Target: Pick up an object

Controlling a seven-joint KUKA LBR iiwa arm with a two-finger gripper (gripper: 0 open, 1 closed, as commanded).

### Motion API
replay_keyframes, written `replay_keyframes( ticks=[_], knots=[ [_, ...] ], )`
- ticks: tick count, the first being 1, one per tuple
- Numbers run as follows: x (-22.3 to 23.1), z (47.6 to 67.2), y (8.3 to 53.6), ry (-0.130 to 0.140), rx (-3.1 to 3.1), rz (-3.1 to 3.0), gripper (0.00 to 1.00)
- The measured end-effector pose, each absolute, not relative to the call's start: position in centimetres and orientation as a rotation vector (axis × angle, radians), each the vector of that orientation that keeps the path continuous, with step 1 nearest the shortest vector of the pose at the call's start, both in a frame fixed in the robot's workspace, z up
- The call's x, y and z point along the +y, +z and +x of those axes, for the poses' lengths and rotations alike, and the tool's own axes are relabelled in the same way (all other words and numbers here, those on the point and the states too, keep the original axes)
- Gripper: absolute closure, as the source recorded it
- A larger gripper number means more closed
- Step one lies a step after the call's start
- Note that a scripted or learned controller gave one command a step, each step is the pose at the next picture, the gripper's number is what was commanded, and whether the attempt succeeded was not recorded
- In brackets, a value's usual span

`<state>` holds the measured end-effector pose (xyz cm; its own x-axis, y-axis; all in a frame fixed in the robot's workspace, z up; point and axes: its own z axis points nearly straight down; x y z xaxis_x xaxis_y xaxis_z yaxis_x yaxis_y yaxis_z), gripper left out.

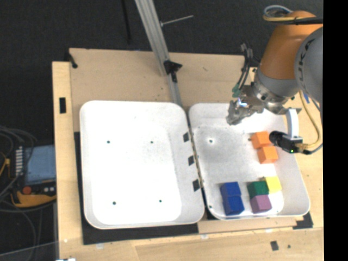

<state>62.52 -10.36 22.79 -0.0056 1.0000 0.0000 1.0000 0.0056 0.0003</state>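
Camera view showed the gripper (237,115) above the right bin's (215,162) far end. Nothing sat between its fingers; their spacing was unclear.

Dark floor (65,15); plywood bench (119,75); cables (16,200) at left.

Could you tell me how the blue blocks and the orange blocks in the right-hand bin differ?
The blue blocks sit near the bin's front edge, left of the green, yellow and purple ones; the orange blocks sit farther back, toward the right wall. The orange blocks lie closer to the hand; the blue blocks lie well away from it. Both are pairs of small blocks lying close together in the right bin, neither of them held.
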Motion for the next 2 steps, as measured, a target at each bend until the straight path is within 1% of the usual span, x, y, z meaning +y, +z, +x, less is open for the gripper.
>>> replay_keyframes(
  ticks=[1, 2],
  knots=[
    [-4.5, 63.7, 23.8, 0.005, 2.23, 2.212, 1.0],
    [1.3, 65.6, 24.4, 0.005, 2.229, 2.212, 1.0]
  ],
)
